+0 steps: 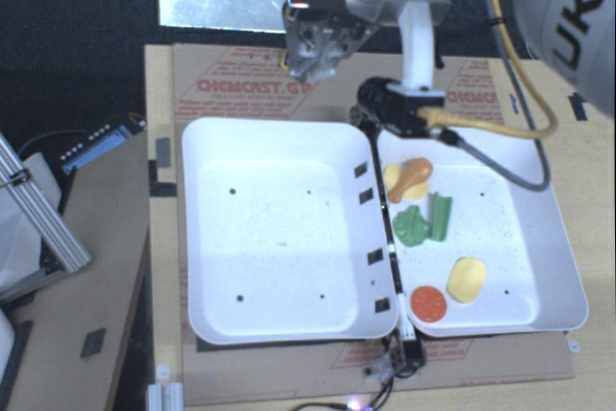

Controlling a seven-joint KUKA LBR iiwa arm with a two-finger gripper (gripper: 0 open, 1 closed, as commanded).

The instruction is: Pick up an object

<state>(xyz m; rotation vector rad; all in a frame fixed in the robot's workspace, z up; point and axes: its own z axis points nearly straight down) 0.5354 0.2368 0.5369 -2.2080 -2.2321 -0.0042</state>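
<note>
The right bin (539, 236) holds several small toy foods. A tan drumstick (414, 174) lies on a pale yellow piece (397, 180) near the bin's back left corner. Just in front of it is a green leafy piece (424, 221). A yellow lemon-like lump (467, 279) and a red-orange disc (428, 304) sit near the front edge. My gripper (311, 61) hangs high over the cardboard behind the left bin (269, 236), well apart from all the objects. Nothing shows in its grasp.
The two white bins stand side by side on a cardboard sheet (241, 82), joined by black clips (371, 226) along the shared wall. A metal frame (38, 217) and a blue-striped device (96, 144) lie off the bench at the left.
</note>
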